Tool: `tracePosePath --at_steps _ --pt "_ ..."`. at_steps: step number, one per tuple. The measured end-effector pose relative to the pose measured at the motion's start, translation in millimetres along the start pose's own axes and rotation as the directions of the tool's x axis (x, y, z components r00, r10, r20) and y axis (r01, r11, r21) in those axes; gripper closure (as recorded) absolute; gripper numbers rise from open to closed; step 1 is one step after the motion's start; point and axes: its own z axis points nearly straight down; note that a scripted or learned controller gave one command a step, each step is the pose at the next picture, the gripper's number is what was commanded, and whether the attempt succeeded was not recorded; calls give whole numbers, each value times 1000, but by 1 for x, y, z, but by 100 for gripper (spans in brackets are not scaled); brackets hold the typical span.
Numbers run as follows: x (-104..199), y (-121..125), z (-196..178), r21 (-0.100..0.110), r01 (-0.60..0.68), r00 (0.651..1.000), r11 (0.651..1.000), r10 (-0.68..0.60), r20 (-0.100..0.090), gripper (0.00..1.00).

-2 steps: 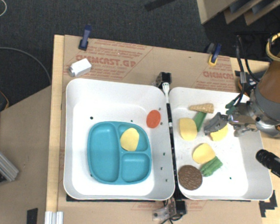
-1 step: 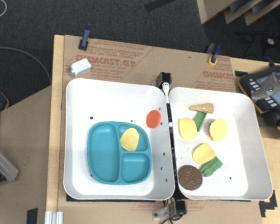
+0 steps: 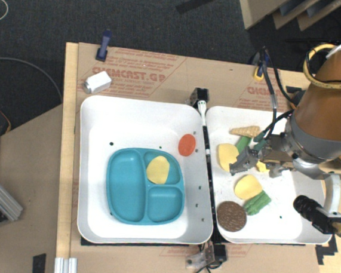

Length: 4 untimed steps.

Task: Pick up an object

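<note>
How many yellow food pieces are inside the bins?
3: one on the blue tray, two in the right bin. The arm may hide more.

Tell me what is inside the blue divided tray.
A yellow piece lies in the upper right compartment of the blue tray. The other compartments show bare blue; nothing covers them.

Bench [image 3: 73, 153] bears 2 white bins: left [image 3: 90, 155], right [image 3: 281, 227]; small white block [image 3: 98, 82].

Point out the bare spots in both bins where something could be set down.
Left bin: bare floor behind the blue tray, left of the orange disc. Right bin: bare front right corner, past the brown cookie. Crowded around the gripper, among yellow pieces.
</note>
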Motion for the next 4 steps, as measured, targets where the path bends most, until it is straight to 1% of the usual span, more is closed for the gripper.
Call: tracePosePath --at_steps 1,2,3,4 --pt "-52 -4 -115 -32 -10 1000 999 11 7 0" --pt "-96 -8 -262 -39 -10 1000 999 11 9 0" --pt "35 -5 -111 -1 8 1000 1000 -8 0 0" --pt "7 -7 -261 -38 -6 1000 999 7 4 0"
